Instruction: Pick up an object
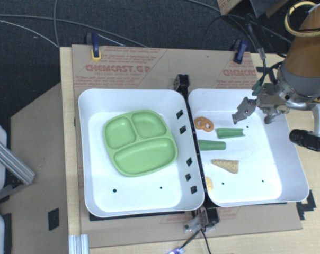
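The right bin (279,184) holds a brown pretzel (204,124), two green bean-like pieces (230,133) (212,145), a tan wedge-shaped chip (225,165) and a small yellow bit (208,183) near the left wall. My gripper (257,113) hangs over the upper part of this bin, up and to the right of the upper green piece. Its fingers (244,110) are spread open and nothing sits between them.
The left bin (96,184) carries a green divided plate (140,142). A black divider with clips (187,142) runs between the bins. Clamps (96,45) (239,50) grip the cardboard base at the back. A black fitting on the arm (307,138) reaches over the right bin's edge.
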Motion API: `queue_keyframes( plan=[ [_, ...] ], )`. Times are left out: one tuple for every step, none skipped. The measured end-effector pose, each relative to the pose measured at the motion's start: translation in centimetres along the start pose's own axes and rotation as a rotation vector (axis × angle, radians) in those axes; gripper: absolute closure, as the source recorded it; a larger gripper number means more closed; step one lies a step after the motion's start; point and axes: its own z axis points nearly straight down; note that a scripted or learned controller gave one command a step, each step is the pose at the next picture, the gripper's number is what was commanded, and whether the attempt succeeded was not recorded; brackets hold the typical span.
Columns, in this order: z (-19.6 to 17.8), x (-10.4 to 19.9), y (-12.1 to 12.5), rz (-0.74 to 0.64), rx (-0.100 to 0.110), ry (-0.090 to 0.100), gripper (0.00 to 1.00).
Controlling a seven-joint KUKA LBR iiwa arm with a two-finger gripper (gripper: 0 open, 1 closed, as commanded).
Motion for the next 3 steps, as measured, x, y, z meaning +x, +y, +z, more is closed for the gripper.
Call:
queue_keyframes(
  plan=[
    [-0.7,0.0,0.2,-0.003,-0.014,-0.001,0.00],
    [3.6,-0.2,-0.2,-0.002,-0.010,-0.001,0.00],
    [9.5,-0.8,-0.7,-0.001,-0.008,0.000,0.00]
  ],
)
